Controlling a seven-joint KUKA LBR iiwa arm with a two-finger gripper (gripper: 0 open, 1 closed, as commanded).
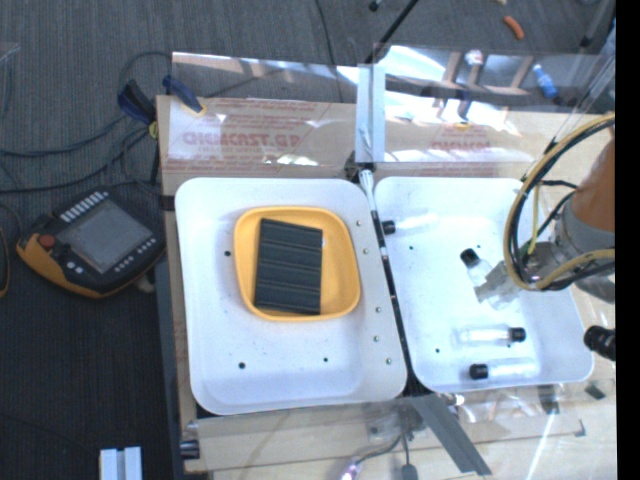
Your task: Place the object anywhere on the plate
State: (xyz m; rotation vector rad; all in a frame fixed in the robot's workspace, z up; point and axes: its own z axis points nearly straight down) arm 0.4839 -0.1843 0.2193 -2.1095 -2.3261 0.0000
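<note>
A yellow square plate (345, 268) lies in the left white bin (210, 358). A dark grey ribbed rectangular block (288, 266) rests flat on the middle of the plate. My gripper (498, 286) reaches in from the right and hangs low over the right bin (430, 298), far from the plate. It is next to a small clear vial with a black cap (468, 258). I see nothing held in it.
Two clear tubes with black caps (490, 336) (500, 371) lie near the right bin's front. Yellow and black cables (530, 218) loop around the wrist. A teach pendant (90, 243) lies on the floor to the left. A clear screen (270, 133) stands behind the bins.
</note>
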